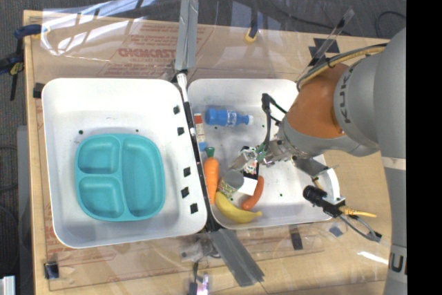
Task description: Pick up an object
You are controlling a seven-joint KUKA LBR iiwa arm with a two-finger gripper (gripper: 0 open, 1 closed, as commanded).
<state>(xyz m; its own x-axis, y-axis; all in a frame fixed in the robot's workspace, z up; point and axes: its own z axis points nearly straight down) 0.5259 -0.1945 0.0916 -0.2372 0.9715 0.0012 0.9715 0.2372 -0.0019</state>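
In the right bin [276,90] my gripper [247,164] hangs low over the front left part, close above a small grey object [231,182] and a red pepper [255,193]. A yellow banana [237,210] lies along the front wall just below them. An orange carrot [211,175] lies upright against the left wall, beside the gripper. Farther back, a blue bottle [225,118] rests on its side. I cannot see anything held between the gripper's tips.
The left bin [62,100] holds a teal divided plate [121,176]. Small red and blue items [200,133] sit along the right bin's left wall. The grey arm with its orange band [314,114] covers the right bin's right side.
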